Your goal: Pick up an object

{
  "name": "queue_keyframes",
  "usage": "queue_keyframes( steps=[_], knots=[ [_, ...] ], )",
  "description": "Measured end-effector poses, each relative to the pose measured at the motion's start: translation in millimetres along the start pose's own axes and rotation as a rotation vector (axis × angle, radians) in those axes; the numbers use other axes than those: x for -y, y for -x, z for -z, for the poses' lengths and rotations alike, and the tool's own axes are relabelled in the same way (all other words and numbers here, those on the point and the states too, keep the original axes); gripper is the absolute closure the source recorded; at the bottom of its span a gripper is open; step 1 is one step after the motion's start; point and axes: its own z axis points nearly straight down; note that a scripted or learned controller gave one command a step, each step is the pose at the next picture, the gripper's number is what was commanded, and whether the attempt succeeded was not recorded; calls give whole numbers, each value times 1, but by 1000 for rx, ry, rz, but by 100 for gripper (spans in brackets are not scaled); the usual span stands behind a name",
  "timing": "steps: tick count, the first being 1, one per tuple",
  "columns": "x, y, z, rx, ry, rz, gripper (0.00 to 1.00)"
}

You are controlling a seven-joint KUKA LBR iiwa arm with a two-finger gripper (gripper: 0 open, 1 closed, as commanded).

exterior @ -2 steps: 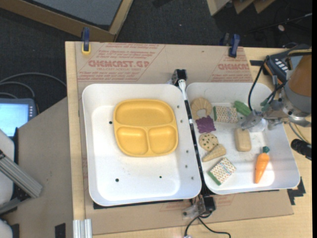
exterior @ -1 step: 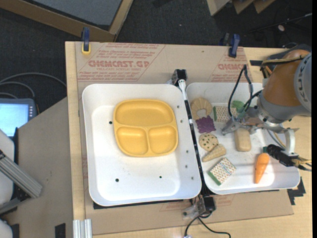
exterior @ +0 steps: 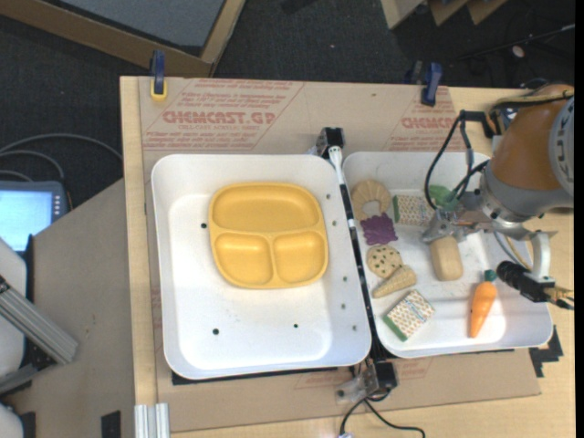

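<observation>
Finding the grey arm (exterior: 534, 158) nearest the lens, reaching in from the right and hanging over the right bin (exterior: 525, 336); taking in next the left bin (exterior: 182, 272), lying just beside the right one and bearing a yellow divided plate (exterior: 269, 234) near its middle; coming down to the gripper (exterior: 445, 235), hovering low over the middle of the right bin, directly above a tan block (exterior: 447, 263); not being able to tell whether it is apart, together or clamped on anything; noting the tan block lying on the bin floor, at or just under the gripper's tip; spotting an orange carrot (exterior: 482, 308) lying near the bin's right front corner, apart from the block; passing along the bin's left side to a beige ring (exterior: 371, 194) at the back, a purple piece (exterior: 379, 230) touching it, then a round cookie (exterior: 383, 261), a pale wedge (exterior: 394, 283) and a green-and-white packet (exterior: 409, 315) toward the front.
</observation>
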Motion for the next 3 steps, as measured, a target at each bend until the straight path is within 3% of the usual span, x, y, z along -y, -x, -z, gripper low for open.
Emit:
queue_keyframes(
  steps=[1, 2, 3],
  knots=[
    [-53, -105, 97, -2, 14, 13, 100],
    [-48, -97, 90, 0, 0, 1, 0],
    [-57, -37, -11, 1, 4, -1, 0]
  ],
)
